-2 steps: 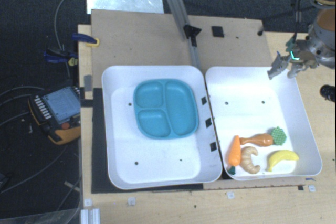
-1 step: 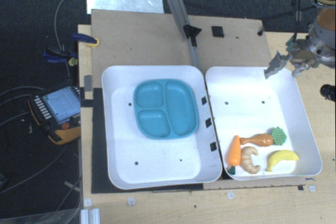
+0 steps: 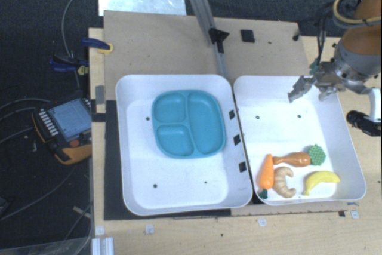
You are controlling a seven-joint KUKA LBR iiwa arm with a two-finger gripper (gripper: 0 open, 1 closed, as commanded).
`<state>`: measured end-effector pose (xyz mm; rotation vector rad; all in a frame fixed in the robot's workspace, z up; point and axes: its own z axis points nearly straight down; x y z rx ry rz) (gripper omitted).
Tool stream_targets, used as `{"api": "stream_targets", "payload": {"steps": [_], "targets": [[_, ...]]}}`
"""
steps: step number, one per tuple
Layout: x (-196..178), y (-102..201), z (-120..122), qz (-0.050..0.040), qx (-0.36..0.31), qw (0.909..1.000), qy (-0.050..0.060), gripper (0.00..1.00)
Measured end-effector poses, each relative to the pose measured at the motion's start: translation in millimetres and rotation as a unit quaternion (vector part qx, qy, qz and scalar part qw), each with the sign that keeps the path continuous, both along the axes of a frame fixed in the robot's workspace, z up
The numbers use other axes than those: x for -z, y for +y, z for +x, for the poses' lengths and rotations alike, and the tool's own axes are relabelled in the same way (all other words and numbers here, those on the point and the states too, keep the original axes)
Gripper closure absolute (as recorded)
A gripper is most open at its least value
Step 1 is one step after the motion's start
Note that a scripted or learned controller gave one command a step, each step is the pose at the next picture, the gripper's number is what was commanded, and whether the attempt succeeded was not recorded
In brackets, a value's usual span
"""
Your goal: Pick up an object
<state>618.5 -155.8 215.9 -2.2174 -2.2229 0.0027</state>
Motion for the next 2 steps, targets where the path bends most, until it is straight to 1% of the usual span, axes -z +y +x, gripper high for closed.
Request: {"api": "stream_targets", "payload": {"steps": [1, 2], "targets": [[44, -4, -5, -0.0003, 0.001, 1.0000, 0.000, 0.00], [105, -9, -3, -0.0001, 0.001, 1.0000, 0.000, 0.00]]}}
